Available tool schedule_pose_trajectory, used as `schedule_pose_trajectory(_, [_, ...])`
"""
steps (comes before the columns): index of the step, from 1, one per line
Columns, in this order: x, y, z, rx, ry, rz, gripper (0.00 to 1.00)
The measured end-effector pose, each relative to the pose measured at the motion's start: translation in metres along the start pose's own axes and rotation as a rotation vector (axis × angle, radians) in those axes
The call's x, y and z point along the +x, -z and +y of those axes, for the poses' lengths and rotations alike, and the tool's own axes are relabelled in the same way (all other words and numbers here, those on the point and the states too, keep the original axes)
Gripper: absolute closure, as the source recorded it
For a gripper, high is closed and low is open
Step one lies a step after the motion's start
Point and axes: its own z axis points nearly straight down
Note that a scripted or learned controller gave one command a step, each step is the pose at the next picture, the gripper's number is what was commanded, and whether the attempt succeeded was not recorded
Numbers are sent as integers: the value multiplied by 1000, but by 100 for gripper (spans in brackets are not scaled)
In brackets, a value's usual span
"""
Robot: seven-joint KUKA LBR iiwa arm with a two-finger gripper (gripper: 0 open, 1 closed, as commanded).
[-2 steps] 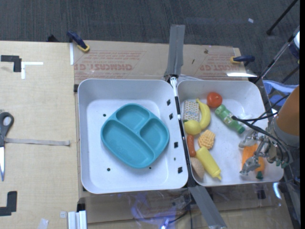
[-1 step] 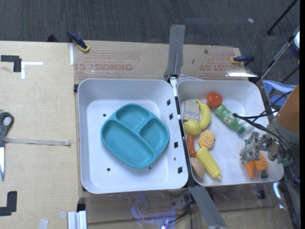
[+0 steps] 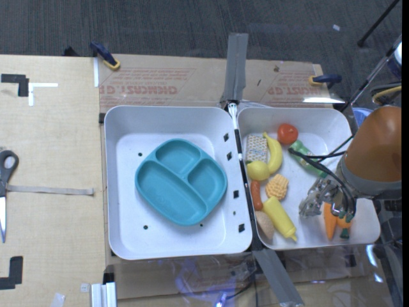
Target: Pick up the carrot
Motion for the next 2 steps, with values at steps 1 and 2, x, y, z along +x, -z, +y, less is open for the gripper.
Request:
schedule_pose_trajectory(1, [0, 100, 76, 0, -65, -2, 100])
schedule_pose_trajectory(2, [-79, 129, 21, 1, 143, -2, 100])
